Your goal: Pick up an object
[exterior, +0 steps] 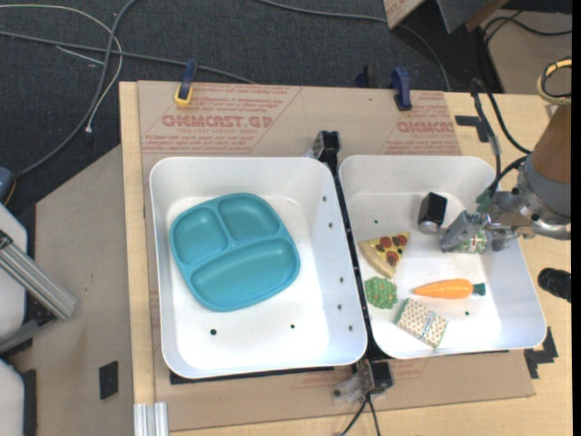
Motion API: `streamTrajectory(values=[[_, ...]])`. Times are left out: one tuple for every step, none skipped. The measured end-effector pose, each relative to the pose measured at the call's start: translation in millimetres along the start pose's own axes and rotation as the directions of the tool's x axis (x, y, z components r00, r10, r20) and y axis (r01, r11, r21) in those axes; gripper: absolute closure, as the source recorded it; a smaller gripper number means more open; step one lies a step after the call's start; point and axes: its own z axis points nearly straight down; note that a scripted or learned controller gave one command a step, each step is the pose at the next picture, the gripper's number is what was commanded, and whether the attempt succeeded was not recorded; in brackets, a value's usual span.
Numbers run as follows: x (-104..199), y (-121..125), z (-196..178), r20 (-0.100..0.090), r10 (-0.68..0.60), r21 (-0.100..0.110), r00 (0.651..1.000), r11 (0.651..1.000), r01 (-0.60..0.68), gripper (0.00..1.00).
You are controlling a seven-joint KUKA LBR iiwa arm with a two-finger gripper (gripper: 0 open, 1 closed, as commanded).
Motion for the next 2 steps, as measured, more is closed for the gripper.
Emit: streamTrajectory(values=[[1,3,-7,0.003,-0.004,-0.014,1.000,1.000,0.004,0.00],[-2,2,56,0.001,-0.003,-0.008,1.000,1.000,0.003,0.00]])
